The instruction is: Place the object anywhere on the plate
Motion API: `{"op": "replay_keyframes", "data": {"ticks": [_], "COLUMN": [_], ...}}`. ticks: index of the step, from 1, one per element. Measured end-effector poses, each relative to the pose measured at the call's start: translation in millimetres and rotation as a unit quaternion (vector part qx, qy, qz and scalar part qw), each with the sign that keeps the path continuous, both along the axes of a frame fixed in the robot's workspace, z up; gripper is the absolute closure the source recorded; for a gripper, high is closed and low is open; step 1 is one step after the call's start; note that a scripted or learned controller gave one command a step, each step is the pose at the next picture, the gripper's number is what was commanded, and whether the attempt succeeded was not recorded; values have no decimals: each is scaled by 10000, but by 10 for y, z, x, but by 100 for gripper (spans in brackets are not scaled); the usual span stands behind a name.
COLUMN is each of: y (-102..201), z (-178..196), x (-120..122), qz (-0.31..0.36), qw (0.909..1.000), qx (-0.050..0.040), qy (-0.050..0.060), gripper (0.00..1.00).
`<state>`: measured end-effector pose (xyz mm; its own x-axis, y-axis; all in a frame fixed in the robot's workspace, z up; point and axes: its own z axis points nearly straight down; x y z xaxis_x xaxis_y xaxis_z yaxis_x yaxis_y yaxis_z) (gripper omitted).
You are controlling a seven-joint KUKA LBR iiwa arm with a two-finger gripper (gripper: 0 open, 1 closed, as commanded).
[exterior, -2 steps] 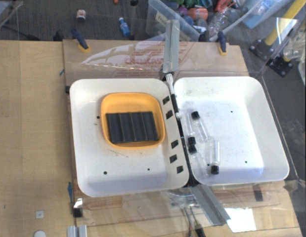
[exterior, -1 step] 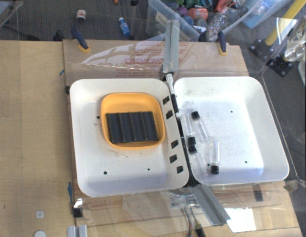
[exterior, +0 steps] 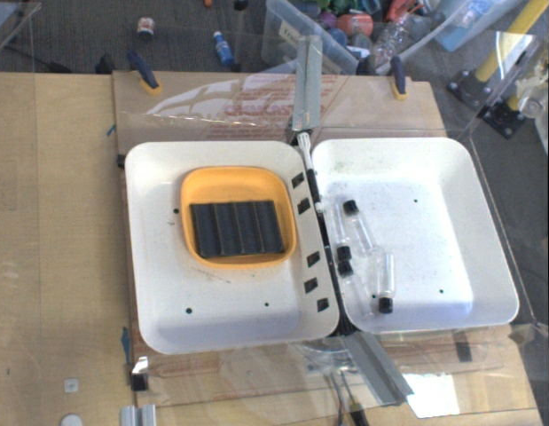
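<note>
Plate: orange plate [exterior: 239,177], set in the left bin [exterior: 168,313].
Object: dark ribbed block [exterior: 237,229], laid flat on the plate, inside its rim.
Right bin [exterior: 438,198]: three clear vials [exterior: 383,278] with black caps, lying near the divider between the bins.
Tabletop [exterior: 52,238]: pale wood under both bins.
Gripper: state cannot be told; places relative to it cannot be given.

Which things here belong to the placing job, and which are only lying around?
Belong to the job:
orange plate
dark ridged block on the plate
clear tubes with black caps in the right bin

Lying around:
box of toys
blue clamps
</note>
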<state>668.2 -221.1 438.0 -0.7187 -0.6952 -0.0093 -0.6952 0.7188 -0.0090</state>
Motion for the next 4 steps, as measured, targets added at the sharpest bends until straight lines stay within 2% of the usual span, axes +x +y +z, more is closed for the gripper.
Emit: {"op": "replay_keyframes", "data": {"ticks": [1,2,3,4], "y": [-3,-2,0,107], "z": [-3,-7,-10,-14], "x": [-1,-2,-1,-1], "qz": [1984,3815,4760,6113], "qw": [9801,9243,8794,7914], "qx": [-18,-34,-43,-48], "qy": [2,4,5,10], "gripper": [100,100,100,100]}}
